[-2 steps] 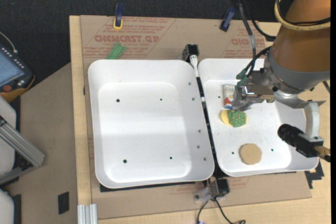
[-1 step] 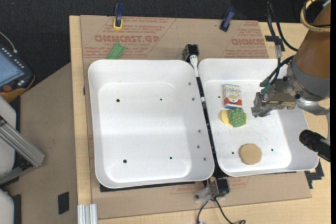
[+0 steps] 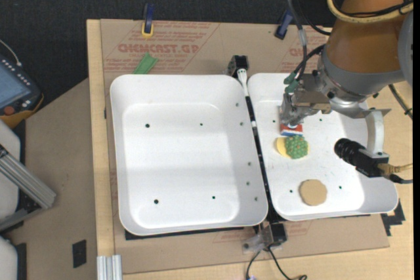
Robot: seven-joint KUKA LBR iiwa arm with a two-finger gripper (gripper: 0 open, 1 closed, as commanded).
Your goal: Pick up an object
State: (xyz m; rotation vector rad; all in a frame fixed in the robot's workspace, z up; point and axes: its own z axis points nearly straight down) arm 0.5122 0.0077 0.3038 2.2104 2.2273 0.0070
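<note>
My gripper (image 3: 293, 120) hangs low over the middle of the right bin (image 3: 348, 201), near its left wall. A small red, white and blue thing (image 3: 291, 131) sits right at the gripper's tip; whether it is held or lying on the bin floor is unclear. Just in front of it lies a green and yellow knobbly ball (image 3: 294, 147), touching or nearly touching the small thing. A flat tan disc (image 3: 314, 192) rests closer to the bin's front edge.
The left bin (image 3: 131, 160) stands beside the right one, their rims meeting along a dark divider (image 3: 252, 121). Both sit on a cardboard sheet (image 3: 190, 42) with a green scrap (image 3: 145, 63) and clamps at its back edge.
</note>
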